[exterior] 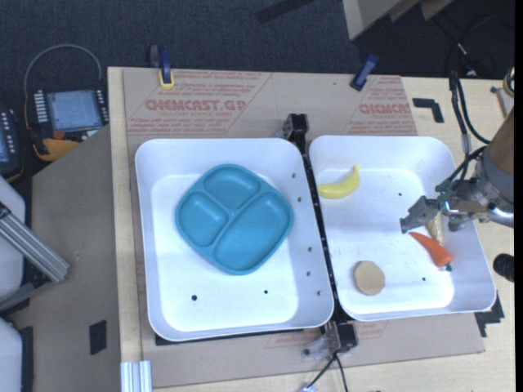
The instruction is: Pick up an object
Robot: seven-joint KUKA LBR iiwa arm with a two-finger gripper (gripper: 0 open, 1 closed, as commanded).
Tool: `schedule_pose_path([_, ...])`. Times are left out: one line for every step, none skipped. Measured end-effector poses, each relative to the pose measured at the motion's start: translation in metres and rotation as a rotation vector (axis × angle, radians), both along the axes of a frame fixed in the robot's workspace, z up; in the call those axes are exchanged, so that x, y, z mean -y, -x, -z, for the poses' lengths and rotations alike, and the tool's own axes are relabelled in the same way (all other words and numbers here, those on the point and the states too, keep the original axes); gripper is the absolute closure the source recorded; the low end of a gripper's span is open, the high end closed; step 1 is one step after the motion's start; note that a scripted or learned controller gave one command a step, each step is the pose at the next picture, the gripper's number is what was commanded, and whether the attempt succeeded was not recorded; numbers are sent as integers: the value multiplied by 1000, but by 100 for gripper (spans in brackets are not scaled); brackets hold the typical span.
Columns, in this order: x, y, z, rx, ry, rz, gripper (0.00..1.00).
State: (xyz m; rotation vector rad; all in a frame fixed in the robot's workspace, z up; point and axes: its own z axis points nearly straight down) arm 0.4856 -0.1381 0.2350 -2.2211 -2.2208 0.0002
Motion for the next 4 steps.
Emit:
schedule_pose_path([-2,-3,41,-1,-1,1,0])
schedule_pose_path([-2,5,103,-8,-2,1,0])
schedule_pose_path([-2,4,150,3,-2,1,0])
schedule_pose_path([-1,3,139,7,2,2,100])
